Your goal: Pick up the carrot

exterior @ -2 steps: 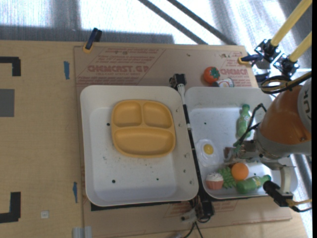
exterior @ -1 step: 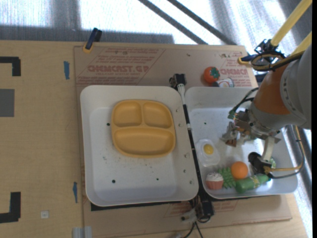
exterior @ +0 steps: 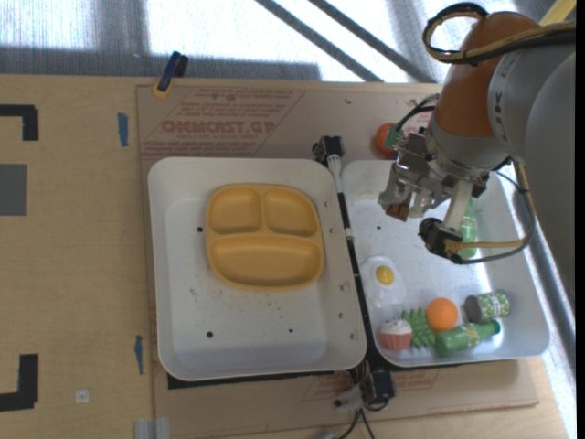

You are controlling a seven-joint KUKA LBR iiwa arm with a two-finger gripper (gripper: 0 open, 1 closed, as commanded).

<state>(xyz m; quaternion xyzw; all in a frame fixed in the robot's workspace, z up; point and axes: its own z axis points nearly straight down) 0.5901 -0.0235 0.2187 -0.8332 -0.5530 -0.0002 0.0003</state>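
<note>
Over the upper part of the right shallow white bin (exterior: 535, 332), the grey arm's two-finger gripper (exterior: 416, 210) hangs with nothing visibly between its tips, while the orange carrot with green leafy top (exterior: 433, 317) lies at lower right beside a pink cupcake (exterior: 396, 334).

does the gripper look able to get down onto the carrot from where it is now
Probably yes. The carrot lies at the near end of the right bin, uncovered from above. The cupcake and green bottle crowd it. The gripper hangs over the same bin.

Divided plate (exterior: 265, 236) in left bin (exterior: 169, 273); toys in right bin (exterior: 526, 337).
</note>
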